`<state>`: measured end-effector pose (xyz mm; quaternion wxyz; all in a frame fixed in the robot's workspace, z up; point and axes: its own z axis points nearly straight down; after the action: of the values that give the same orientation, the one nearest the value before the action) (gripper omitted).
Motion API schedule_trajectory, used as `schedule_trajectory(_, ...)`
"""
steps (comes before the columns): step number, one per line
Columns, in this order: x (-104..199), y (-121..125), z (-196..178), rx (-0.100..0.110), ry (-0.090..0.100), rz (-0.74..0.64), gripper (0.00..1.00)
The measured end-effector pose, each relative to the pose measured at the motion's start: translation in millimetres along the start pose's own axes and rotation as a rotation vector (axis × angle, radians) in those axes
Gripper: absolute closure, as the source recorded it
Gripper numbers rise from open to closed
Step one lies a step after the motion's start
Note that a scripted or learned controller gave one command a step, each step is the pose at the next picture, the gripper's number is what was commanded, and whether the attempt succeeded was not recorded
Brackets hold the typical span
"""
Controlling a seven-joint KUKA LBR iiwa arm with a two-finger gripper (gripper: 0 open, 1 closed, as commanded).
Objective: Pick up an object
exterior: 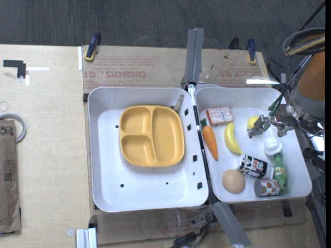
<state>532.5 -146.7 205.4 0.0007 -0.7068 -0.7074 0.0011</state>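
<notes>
My gripper (269, 128) hangs over the right part of the right bin (300, 154), with its fingers spread open and nothing between them. One fingertip (255, 130) is next to a small yellow fruit (252, 122). Just below the gripper stands a green bottle (279, 170) with a white cap (272, 148). Also in this bin are a banana (232, 138), a carrot (209, 141), a pink box (219, 115), a black-and-white carton (253, 166), a round tan ball (234, 181) and a small can (267, 188).
The left bin (103, 190) holds a yellow divided plate (152, 136). A grey divider (195, 56) runs between the bins at the back. Cables and the arm's orange band (314, 76) stand at the far right.
</notes>
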Motion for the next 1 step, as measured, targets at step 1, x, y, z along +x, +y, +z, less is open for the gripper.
schedule_trajectory(1,27.0,18.3,114.1,-0.002,0.0,-0.163,0.0)
